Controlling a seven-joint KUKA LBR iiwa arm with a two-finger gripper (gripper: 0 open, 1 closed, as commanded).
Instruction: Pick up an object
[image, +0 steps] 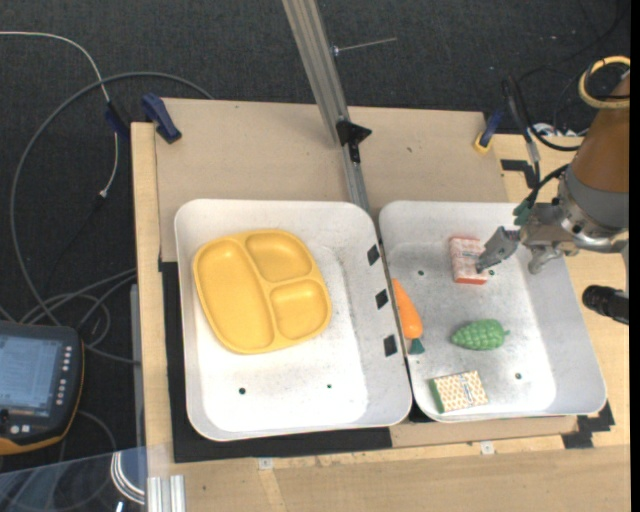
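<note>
My tabletop (250, 150) is pale wood over dark carpet. My claw (512, 247), fingers spread, hovers beside the pink-and-white carton (466, 259) in the speckled right bin (560, 340), holding nothing.

Pretty clearly a robotics lab I'm in: plywood desk (250, 150) with clamps (160, 117), loose cables (70, 60) on dark carpet, teach pendant (35, 385).
</note>
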